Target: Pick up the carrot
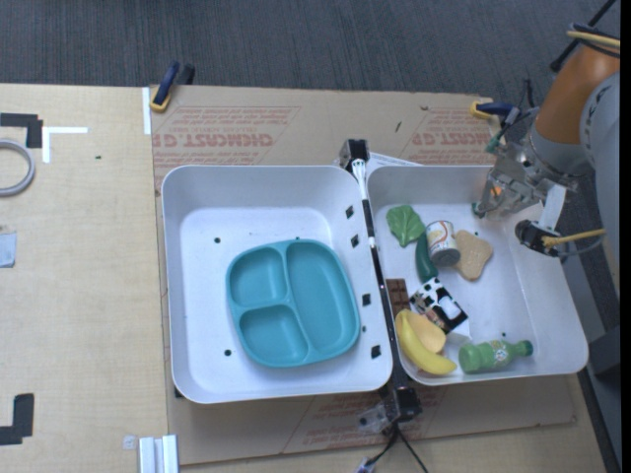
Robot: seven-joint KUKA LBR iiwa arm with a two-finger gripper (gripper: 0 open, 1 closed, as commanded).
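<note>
You had the gripper (490, 203) at the upper right of the right bin (562, 308), something orange, likely the carrot (496, 193), at its fingers, hold unconfirmed; can't tell finger state, so it risked slipping out.

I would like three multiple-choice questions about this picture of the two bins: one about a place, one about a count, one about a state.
1. Where does the teal plate lie?
A. in the left bin
B. in the right bin
C. on the cardboard

2. How many compartments has the plate?
A. two
B. three
C. four

3. How does the green bottle rest?
A. upright
B. on its side
C. leaning on the banana

Answers: 1 A, the plate fills the left bin's floor. 2 B, two ridges divide it into three. 3 B, its long side lies along the bin floor, beside the banana.
</note>
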